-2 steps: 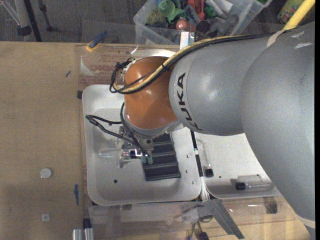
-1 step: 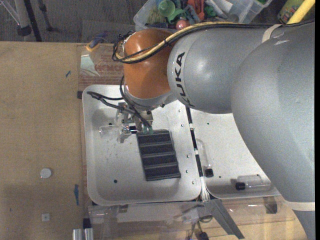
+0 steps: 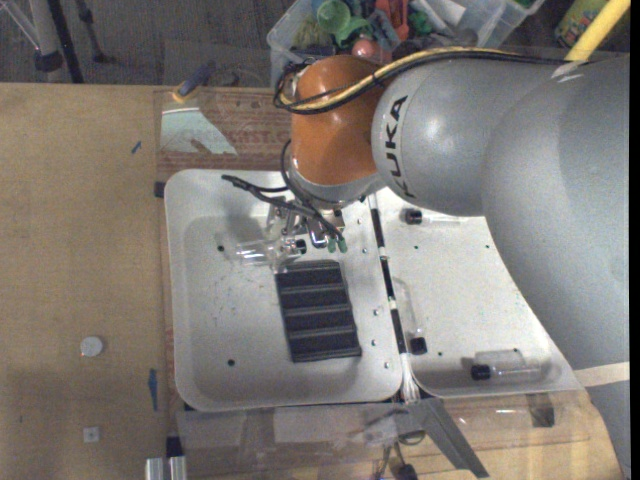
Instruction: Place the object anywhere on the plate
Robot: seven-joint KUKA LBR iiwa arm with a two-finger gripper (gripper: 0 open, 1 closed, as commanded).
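A black ribbed rectangular plate [image 3: 318, 311] lies flat in the middle of the left bin [image 3: 200, 368]. My gripper [image 3: 283, 238] hangs under the orange wrist band, just above the plate's far end and slightly to its left. Something clear and glassy [image 3: 247, 252] shows at the gripper's tip, over the bin floor, left of the plate. I cannot tell whether it is part of the gripper or a held object. A clear tube with a black cap [image 3: 505, 368] lies in the right bin [image 3: 450, 288] near its front edge.
The grey arm covers the upper right of the view and much of the right bin. A small dark item [image 3: 412, 216] lies at the right bin's far side. A clear box of colourful toys [image 3: 400, 3] stands behind the bins. Bare wooden bench [image 3: 80, 268] spreads to the left.
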